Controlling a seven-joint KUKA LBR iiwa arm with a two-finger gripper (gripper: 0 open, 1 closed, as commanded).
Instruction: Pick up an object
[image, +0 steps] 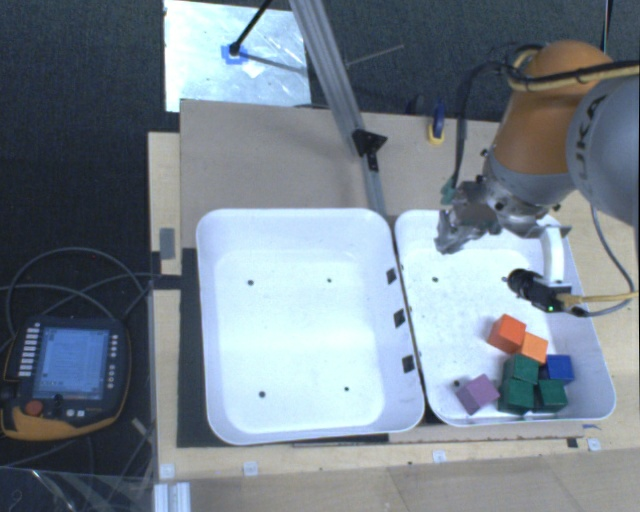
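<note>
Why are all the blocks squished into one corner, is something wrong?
Nothing looks broken or spilled. The small blocks, orange, blue, green and purple, are bunched in the near right corner of the right white bin, some tilted and touching. The claw hangs over that bin's far end, away from them.

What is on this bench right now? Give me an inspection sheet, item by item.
Surface: tan bench top bearing a left white plastic bin and a right white plastic bin, side by side.
Job's things: in the right bin's near right corner, an orange cube, a blue cube, green cubes and a purple cube, clustered.
Clutter: nothing seen.
Grippers: two-finger gripper above the right bin's far end, apart from the cubes.
Cables: black cables left of the bench.
Surroundings: handheld control pendant, dark floor.
</note>
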